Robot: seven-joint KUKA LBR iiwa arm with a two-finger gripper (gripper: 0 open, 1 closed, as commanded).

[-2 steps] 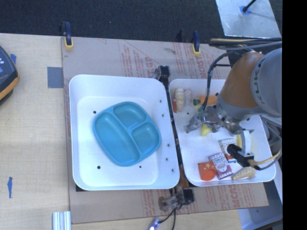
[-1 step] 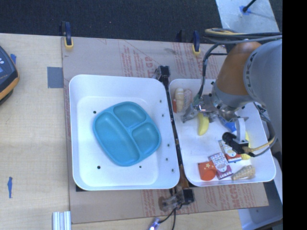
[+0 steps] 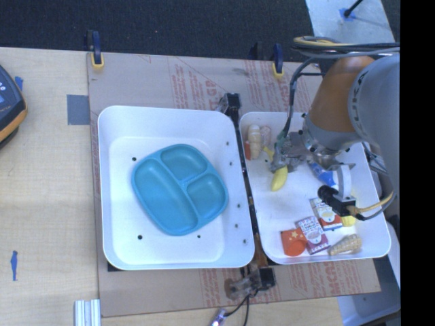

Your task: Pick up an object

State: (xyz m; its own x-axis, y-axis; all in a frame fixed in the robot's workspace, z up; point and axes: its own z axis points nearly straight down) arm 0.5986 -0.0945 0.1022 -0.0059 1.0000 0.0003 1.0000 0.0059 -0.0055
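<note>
**Mia:** Where is the yellow banana (image 3: 279, 179)?

**Ben:** It lies in the right bin (image 3: 272, 243), up at about ten o'clock from the middle of that bin. It is right under the tip of the gripper (image 3: 282, 160).

**Mia:** Does the claw have it?

**Ben:** I cannot tell. The claw is dark and sits just at the top end of the banana. I cannot see if it is apart or together.

**Mia:** What is next to the banana?

**Ben:** At ten o'clock from it stands a small pale bottle (image 3: 254, 141), near the left wall of the bin. At three o'clock there is a little blue thing (image 3: 326, 176), partly under the arm (image 3: 353, 100).

**Mia:** And lower down?

**Ben:** At five o'clock from the banana there is a pile of small things: a red packet (image 3: 294, 242), a small box (image 3: 325, 214) with red on it, and a tan cone (image 3: 345, 244) near the bottom edge.

**Mia:** What about the other bin?

**Ben:** The left bin (image 3: 115, 250) holds a blue plate (image 3: 179, 189) with three parts. It is at nine o'clock from the banana, well apart from it.

**Mia:** And the arm?

**Ben:** It is big, grey and orange. It comes in from two o'clock.
</note>
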